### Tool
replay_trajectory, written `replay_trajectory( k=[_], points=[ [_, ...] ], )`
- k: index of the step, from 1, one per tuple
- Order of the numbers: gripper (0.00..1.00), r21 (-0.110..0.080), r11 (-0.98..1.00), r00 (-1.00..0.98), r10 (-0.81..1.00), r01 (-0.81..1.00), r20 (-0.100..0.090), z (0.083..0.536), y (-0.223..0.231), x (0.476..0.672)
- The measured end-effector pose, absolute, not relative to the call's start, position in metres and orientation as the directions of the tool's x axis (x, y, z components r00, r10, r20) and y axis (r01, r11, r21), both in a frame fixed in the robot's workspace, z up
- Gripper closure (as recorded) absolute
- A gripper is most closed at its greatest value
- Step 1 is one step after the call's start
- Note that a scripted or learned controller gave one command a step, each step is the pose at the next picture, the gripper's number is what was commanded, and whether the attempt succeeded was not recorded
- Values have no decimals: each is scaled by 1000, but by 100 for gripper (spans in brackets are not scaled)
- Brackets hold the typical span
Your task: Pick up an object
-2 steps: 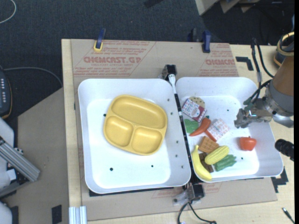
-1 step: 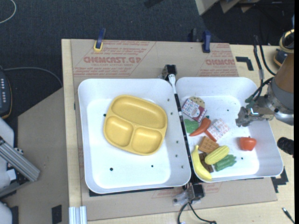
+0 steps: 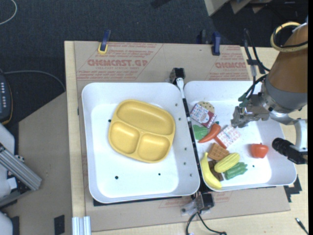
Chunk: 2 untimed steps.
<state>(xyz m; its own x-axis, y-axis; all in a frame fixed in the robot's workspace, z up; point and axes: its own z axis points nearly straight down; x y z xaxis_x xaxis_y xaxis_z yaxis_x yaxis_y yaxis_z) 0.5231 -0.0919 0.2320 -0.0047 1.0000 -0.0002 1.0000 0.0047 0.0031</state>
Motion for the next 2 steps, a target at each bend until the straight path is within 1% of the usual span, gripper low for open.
replay_trajectory(
  k=[1,2],
  points=[
    [100,-3,2,-2,1000,1000,1,217,-79,528],
    [100,3,1,-1,1000,1000,-1,230,-81,526]
  ],
)
